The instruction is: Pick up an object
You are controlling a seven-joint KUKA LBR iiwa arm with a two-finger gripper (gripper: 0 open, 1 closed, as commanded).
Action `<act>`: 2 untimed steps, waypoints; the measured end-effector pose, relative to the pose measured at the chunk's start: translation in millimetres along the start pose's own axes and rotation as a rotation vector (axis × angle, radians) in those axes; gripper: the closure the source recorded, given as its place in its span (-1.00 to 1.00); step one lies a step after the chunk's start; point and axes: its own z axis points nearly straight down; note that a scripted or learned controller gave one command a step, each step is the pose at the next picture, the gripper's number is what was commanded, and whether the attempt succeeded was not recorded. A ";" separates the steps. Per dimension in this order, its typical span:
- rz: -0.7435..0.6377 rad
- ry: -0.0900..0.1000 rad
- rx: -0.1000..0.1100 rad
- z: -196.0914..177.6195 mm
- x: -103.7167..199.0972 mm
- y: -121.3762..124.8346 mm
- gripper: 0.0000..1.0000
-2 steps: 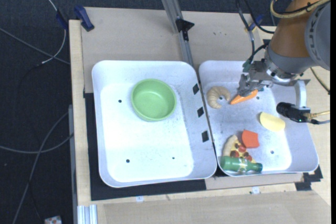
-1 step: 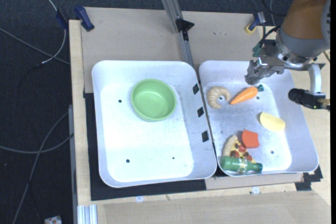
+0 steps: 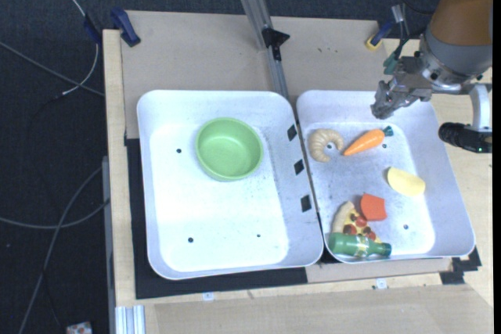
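- A pale wooden bench [image 3: 196, 51] is bearing two shallow white bins; the left bin [image 3: 156, 168] is holding a green plastic bowl [image 3: 228, 148].
- The dark two-finger gripper [image 3: 385, 107] is hovering over the right bin [image 3: 446, 192], carrying nothing; its spread I cannot tell.
- The orange toy carrot [image 3: 365, 142] is lying just below it, so I judge the approach is under way; next comes lowering and centring.

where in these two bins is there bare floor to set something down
Left bin: bare everywhere except the green bowl near its back. Right bin: crowded, with the carrot, yellow piece and green bottle.
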 end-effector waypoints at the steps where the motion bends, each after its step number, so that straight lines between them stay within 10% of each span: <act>1: -0.003 0.004 0.011 6.2 45.4 3.8 1.00; 2: -0.005 0.006 0.018 19.5 100.9 2.0 1.00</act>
